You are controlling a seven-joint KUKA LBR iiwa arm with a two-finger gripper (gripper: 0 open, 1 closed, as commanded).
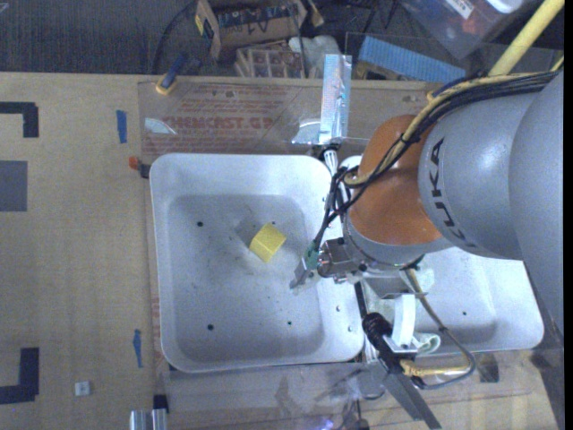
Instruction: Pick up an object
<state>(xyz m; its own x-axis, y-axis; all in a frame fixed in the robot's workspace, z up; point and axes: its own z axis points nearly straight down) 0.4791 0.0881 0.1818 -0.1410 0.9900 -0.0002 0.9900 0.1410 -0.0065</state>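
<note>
Where the arm reaches in from the right of the frame, its grey bulk and orange band cover the seam between the two white bins and much of the right bin. Pincer sits low at the right edge of the left bin, just right of frame centre; too small and dark to tell whether it is released or clenched, and nothing can be seen between its tips. Yellow block lies on the left bin's floor, near the middle of the frame, tilted on a corner-wise angle, just left of the pincer and apart from it. A few dark specks dot the bin floor. Cables loop below the wrist at lower centre-right. Worktop is pale wood with blue tape marks at upper left.
</note>
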